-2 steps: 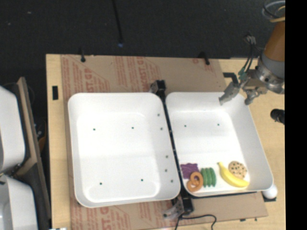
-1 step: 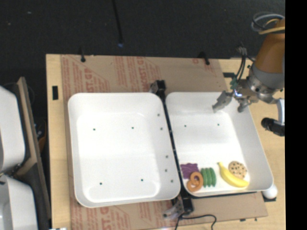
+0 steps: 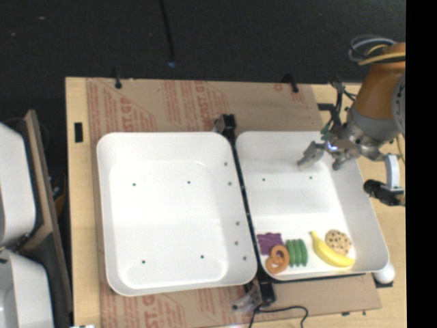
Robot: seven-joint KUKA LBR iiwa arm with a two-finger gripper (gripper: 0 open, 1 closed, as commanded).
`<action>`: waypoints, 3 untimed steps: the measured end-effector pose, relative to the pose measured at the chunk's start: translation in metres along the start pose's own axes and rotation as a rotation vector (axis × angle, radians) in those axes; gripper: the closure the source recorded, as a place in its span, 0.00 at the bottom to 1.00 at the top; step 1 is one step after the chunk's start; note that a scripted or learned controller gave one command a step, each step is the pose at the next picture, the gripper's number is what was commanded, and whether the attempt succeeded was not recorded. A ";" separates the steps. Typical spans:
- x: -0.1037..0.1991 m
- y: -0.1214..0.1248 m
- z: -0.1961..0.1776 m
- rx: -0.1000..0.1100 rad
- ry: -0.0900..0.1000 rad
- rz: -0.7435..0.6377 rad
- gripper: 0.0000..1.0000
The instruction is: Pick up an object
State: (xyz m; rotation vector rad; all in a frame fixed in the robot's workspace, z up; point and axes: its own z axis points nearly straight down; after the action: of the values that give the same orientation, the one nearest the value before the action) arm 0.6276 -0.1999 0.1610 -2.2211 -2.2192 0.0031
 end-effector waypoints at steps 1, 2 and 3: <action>-0.001 0.001 -0.013 -0.005 -0.001 0.000 1.00; -0.006 -0.001 -0.058 -0.007 -0.001 0.000 1.00; -0.007 -0.001 -0.064 -0.004 0.000 -0.001 1.00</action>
State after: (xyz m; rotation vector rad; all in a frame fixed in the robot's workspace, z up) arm 0.6266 -0.2064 0.2250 -2.2222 -2.2221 -0.0012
